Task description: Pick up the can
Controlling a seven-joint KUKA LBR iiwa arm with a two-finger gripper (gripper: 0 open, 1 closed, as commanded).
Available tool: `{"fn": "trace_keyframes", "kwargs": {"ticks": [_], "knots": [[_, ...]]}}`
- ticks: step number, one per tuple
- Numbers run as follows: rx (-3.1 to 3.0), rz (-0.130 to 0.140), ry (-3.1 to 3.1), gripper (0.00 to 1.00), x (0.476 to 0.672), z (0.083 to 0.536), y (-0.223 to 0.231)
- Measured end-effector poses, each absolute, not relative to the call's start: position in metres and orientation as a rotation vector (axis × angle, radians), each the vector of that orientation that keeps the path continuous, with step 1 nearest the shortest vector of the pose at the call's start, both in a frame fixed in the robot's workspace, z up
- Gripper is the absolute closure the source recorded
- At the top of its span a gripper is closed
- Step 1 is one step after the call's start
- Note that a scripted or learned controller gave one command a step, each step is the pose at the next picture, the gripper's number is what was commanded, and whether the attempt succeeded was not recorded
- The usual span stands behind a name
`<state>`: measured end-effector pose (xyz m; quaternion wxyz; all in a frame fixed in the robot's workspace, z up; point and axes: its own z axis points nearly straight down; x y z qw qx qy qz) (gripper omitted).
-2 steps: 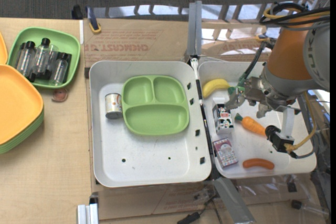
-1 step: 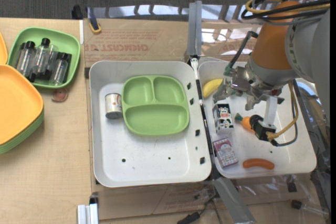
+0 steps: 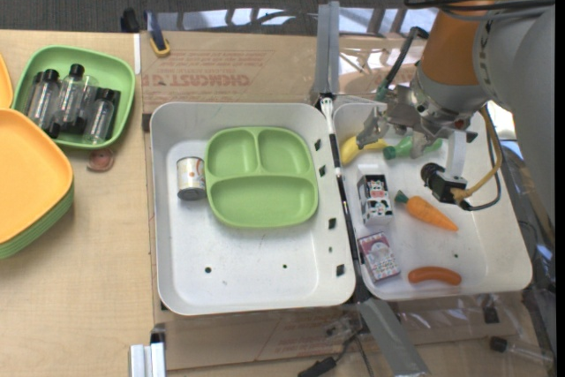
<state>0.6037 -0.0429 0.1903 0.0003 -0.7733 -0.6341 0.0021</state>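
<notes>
Over the right bin [image 3: 508,274] the arm [image 3: 494,31] reaches in from the right, its end effector [image 3: 402,132] low near the bin's far left corner, above a banana [image 3: 350,149] and a green item [image 3: 399,147]; whether it is apart or together I cannot tell, for the wrist hides it; nothing is seen gripped. Inside the left bin [image 3: 256,278] the can [image 3: 190,178] lies on its side by the left wall, touching or just beside the left edge of a green divided plate [image 3: 261,177]; it is well apart from the end effector. Also in the right bin are a small carton [image 3: 376,197] with black and white marks, a carrot [image 3: 430,213], a pink packet [image 3: 380,256] and a sausage [image 3: 434,276]; a black cable loop [image 3: 441,181] hangs beside the carrot. On the tabletop [image 3: 79,296] to the left sit a green tray [image 3: 75,97] of bottles [image 3: 71,101] and a stack of orange plates [image 3: 26,181].
</notes>
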Motion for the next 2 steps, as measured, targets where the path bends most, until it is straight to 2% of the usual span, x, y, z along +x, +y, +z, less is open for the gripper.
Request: {"fn": "trace_keyframes", "kwargs": {"ticks": [1,2], "knots": [[-2.316,0.004,-2.123,0.0,0.621,0.201,-0.116],[-2.282,0.004,-2.16,0.0,0.658,0.148,-0.144]]}}
